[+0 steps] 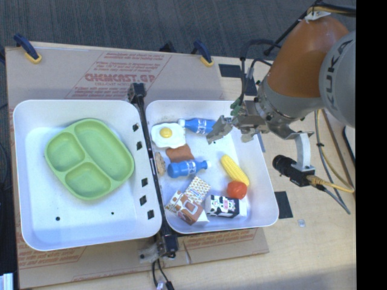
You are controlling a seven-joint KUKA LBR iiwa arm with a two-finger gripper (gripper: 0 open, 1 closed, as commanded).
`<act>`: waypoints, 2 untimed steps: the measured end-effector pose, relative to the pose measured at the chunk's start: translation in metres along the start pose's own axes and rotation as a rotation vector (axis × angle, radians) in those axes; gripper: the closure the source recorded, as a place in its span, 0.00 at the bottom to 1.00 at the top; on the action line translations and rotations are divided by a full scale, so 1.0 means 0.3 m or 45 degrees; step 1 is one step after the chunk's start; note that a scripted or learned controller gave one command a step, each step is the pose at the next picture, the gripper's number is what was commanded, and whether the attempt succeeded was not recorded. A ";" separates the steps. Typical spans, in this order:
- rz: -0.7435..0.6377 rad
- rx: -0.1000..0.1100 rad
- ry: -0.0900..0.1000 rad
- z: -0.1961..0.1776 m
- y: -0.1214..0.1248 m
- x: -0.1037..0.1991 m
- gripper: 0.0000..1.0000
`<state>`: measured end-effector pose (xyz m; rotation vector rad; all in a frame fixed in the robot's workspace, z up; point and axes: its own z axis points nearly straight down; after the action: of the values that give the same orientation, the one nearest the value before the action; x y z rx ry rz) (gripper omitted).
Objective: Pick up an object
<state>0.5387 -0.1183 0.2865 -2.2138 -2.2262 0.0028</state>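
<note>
I see a cardboard-covered bench (121,71) carrying two white bins. Nearest me in the right bin (269,204) lie a cow-print carton (225,206), two small patterned cartons (190,201), a tomato (237,190) and a corn cob (234,169). Behind them sit a blue bottle (186,168), a brown sausage (179,153), a fried egg (167,135) and a second blue bottle (199,125). The gripper (219,130) hangs over the bin's far right corner, partly blurred; I can't tell how its jaws stand, and I see nothing between them. The left bin (30,222) holds a green divided plate (89,157).
</note>
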 end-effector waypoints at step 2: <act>-0.003 0.000 -0.001 0.633 0.097 0.031 0.00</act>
<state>0.5673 -0.1088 0.0965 -2.2117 -2.2294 0.0038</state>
